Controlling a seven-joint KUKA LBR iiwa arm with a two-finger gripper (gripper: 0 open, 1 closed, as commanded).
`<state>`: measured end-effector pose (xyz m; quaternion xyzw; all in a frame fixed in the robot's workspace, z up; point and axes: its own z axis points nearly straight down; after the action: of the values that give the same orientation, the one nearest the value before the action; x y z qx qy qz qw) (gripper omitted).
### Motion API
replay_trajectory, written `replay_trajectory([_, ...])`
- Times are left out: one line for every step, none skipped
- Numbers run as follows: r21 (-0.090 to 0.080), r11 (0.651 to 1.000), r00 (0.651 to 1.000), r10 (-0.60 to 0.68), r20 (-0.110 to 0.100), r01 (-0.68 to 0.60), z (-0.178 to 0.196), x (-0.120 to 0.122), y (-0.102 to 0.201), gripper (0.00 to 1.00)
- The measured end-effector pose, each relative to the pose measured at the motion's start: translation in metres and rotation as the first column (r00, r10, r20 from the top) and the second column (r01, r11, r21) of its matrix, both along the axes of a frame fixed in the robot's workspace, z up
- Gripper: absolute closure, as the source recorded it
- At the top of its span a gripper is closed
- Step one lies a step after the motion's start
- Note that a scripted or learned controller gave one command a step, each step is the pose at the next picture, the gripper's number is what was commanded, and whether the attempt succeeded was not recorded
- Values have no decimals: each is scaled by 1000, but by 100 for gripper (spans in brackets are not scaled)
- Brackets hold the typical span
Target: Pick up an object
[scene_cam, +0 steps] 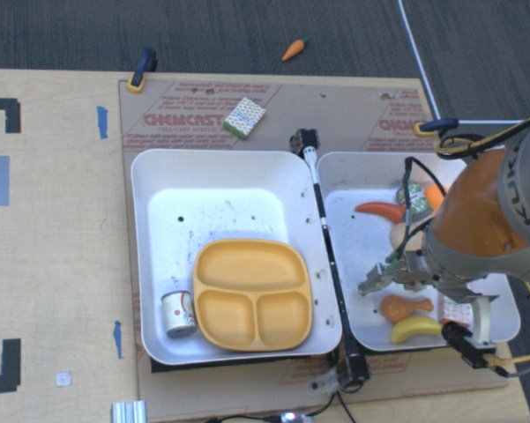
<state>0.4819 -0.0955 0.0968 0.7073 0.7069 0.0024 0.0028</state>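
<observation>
Dark carpet framed the bench, where two white bins sat side by side on a cardboard sheet. I had the arm (476, 218) low over the right bin (353, 324), its gripper (379, 280) hanging above the bin floor; I could not tell whether the fingers were released or clenched, and nothing showed between them. The nearest target, a drumstick (406, 307), lay just at 5 o'clock of the fingertips, with a banana (416, 329) touching it beyond and a chili (381, 210) at 12 o'clock. My worry: the toys crowded together, so a descent slightly off could nudge the drumstick into the banana and close on air. The left bin (159, 192) held a yellow tray (251, 291) and a cup (178, 313).
</observation>
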Motion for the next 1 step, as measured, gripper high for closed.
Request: replay_trajectory([1, 1000, 1000, -1, -6, 1, -11, -2, 3, 0])
